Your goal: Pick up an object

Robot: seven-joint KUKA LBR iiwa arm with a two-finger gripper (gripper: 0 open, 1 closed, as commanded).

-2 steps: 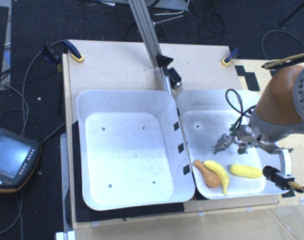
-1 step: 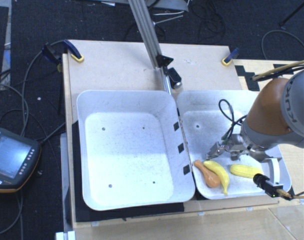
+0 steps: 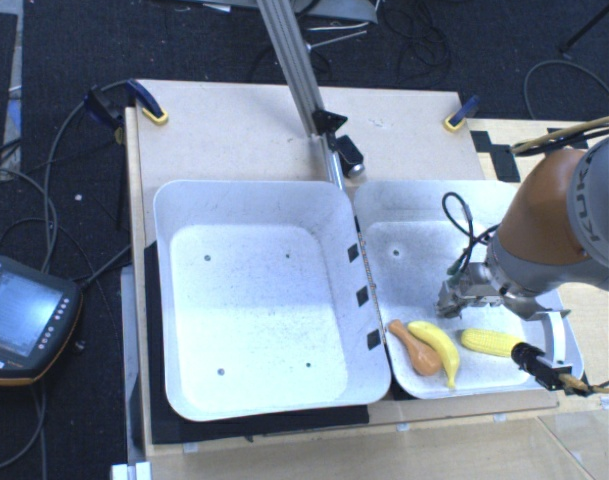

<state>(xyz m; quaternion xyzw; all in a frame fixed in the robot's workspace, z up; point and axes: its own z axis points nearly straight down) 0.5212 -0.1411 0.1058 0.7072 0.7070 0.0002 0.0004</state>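
**Step: approach and grasp**

1. Start at the near wall of the right bin (image 3: 404, 253), as the camera view shows it. Three candidates lie there in a row: an orange drumstick-shaped piece (image 3: 416, 350), a banana (image 3: 439, 344) touching it on the arm's side, and a corn cob (image 3: 491, 343) just beside the banana but apart from it. All three rest on the bin floor, and any one of them satisfies the task.

2. Locate the hand (image 3: 452, 306). It hangs low in the same bin, just behind the banana and the corn cob. You cannot tell from this view whether it is apart or together, and nothing is seen clamped in it. Confirm that it is spread before you command a descent.

3. Prefer the corn cob, since it lies clear of its neighbours. Centre the hand over its middle and set the grip across its short axis. Descend close to the bin floor, close the hand, then lift straight up.

4. Avoid the banana and the orange piece. Because they touch, one will probably drag or roll the other. Also keep clear of the near wall.

5. Farther back, the left bin (image 3: 254, 308) sits alongside on the counter (image 3: 244, 128). It plays no part in this step.
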